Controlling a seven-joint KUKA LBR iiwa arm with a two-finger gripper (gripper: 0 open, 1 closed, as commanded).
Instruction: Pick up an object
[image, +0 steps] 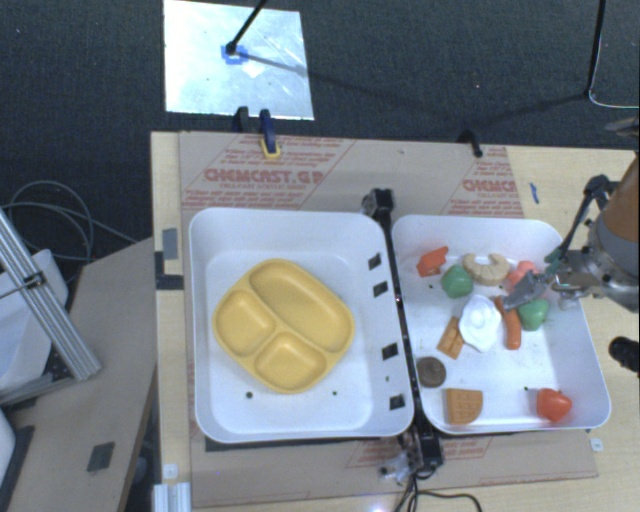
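Note:
The right bin (585, 375) holds several toy foods. Among them are a green ball (457, 281), a tan ring-shaped piece (489, 267), a white lump (481, 322), an orange carrot (512, 330) and a green piece (534, 316). My gripper (525, 291) reaches in from the right and hangs low over the bin's upper right part. It sits just above the carrot and the green piece, beside a red-orange piece (523, 271). I see nothing clearly held in it.
The left bin (210, 300) carries a yellow divided plate (283, 325). Elsewhere in the right bin lie an orange-red piece (432, 262), an orange wedge (451, 339), a brown disc (431, 372), a tan waffle square (463, 405) and a red tomato (553, 403).

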